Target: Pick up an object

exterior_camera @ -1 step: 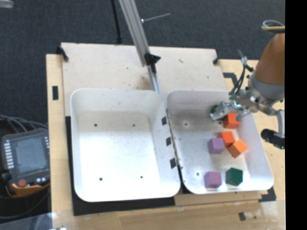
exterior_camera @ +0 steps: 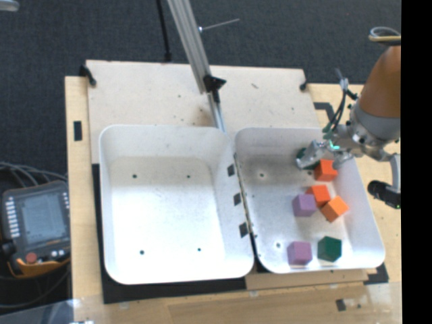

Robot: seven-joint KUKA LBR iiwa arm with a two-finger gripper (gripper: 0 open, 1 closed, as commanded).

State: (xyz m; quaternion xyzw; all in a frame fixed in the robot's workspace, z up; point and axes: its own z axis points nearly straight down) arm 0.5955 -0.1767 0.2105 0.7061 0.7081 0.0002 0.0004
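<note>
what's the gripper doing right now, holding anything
gripper: low over the right bin, beside an orange block; grip cannot be told.

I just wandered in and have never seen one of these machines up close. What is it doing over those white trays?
A robot arm reaches in from the right, its gripper low over the right bin, right beside an orange block. It is meant to pick something up, but I cannot tell whether it holds anything yet. Two more orange blocks, two purple blocks and a green block lie in that bin. The left bin sits alongside.
</note>
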